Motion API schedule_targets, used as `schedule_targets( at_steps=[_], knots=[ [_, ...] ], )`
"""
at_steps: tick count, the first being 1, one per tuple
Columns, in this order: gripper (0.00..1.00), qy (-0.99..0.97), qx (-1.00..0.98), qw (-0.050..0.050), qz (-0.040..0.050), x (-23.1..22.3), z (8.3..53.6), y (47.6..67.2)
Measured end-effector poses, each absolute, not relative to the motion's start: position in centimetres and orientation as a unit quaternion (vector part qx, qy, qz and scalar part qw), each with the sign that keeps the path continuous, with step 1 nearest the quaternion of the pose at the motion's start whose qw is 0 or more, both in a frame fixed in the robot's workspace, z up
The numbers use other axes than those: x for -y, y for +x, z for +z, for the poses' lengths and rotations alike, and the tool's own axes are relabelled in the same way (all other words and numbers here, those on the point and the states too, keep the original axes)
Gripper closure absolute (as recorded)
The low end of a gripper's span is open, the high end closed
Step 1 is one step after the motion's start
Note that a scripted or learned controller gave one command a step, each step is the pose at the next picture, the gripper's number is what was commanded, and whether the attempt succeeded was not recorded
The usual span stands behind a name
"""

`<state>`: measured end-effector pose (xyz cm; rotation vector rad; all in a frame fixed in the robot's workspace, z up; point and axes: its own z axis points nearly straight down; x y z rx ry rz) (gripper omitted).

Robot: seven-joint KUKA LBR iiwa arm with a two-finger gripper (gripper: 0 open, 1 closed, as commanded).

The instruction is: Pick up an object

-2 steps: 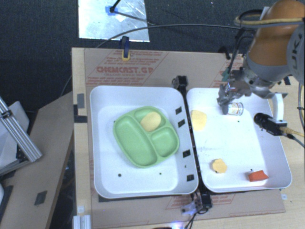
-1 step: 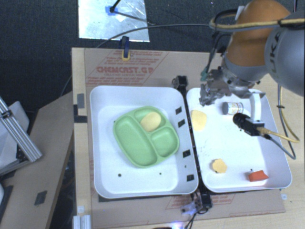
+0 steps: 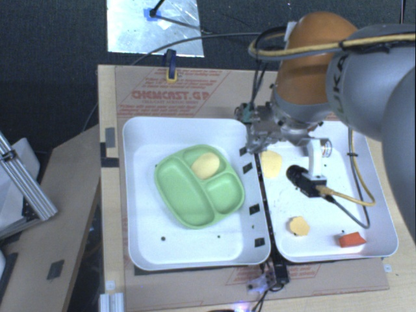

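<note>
Bench [image 3: 130, 86] (brown board top) bears two white bins: left bin [image 3: 140, 239], right bin [image 3: 383, 229], touching.

pale green divided plate [image 3: 195, 197] with a yellow lump [image 3: 207, 165] at its 1 o'clock, both bins [image 3: 149, 239] plain white, pale yellow piece [image 3: 272, 163], small golden round bit [image 3: 298, 226], orange-red block [image 3: 351, 240] at the right bin's 5 o'clock, grey arm [image 3: 377, 77] with an orange band [image 3: 318, 51], brown cardboard [image 3: 188, 90] printed with red lettering

Green tray [image 3: 195, 197] fills left bin's middle, margins open, arm [image 3: 364, 77] overhangs right bin
</note>
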<state>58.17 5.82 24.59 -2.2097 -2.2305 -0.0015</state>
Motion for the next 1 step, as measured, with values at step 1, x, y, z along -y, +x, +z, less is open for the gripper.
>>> schedule_targets(
  at_steps=[1],
  knots=[
    [1.0, -0.704, 0.71, 0.001, -0.0007, -10.02, 23.76, 57.06]
  ],
)
